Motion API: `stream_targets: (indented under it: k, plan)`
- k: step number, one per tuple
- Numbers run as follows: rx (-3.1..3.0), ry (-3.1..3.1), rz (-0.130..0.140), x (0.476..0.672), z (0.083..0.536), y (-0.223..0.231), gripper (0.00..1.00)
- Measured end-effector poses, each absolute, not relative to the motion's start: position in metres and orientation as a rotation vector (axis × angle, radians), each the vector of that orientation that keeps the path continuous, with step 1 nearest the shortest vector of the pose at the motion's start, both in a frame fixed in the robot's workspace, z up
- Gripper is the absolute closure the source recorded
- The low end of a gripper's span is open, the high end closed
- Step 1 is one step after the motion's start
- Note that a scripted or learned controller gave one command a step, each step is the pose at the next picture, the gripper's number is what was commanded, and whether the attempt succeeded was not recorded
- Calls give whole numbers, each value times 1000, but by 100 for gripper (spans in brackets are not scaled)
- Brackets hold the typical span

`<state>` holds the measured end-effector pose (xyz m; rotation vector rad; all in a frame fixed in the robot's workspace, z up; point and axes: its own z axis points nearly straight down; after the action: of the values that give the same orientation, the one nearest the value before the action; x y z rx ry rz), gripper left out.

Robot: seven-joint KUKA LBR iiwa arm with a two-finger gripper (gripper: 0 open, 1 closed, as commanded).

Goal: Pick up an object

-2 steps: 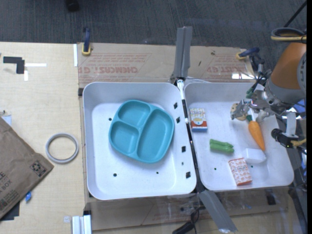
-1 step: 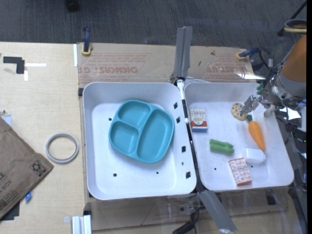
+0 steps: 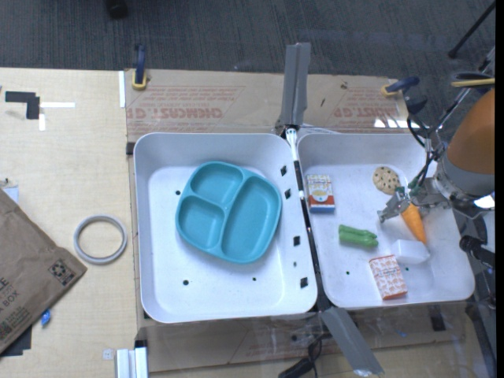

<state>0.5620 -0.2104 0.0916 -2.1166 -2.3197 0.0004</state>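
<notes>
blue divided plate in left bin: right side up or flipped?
Right side up. The blue three-compartment plastic plate lies flat on the floor of the left white bin, with its raised dividers and three hollow sections facing the camera.

Left white bin (image 3: 150, 235) holds a teal three-compartment plastic plate (image 3: 228, 211), roughly centred. On the light wooden bench (image 3: 63, 164) left of the bins: grey tape ring (image 3: 100, 238) lying flat, brown cardboard box (image 3: 27, 270) at the left edge, black L-shaped marker (image 3: 24, 102) near the top. Printed cardboard sheet (image 3: 220, 101) behind the bins, held by blue-handled clamps (image 3: 139, 68) at its corners. Dark carpet (image 3: 236, 14) beyond.
</notes>
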Motion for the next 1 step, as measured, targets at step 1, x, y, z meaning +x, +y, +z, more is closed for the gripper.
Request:
stream_targets:
  k: [1]
  plan:
    - [-2121,-2318,0,562,101,-211,100]
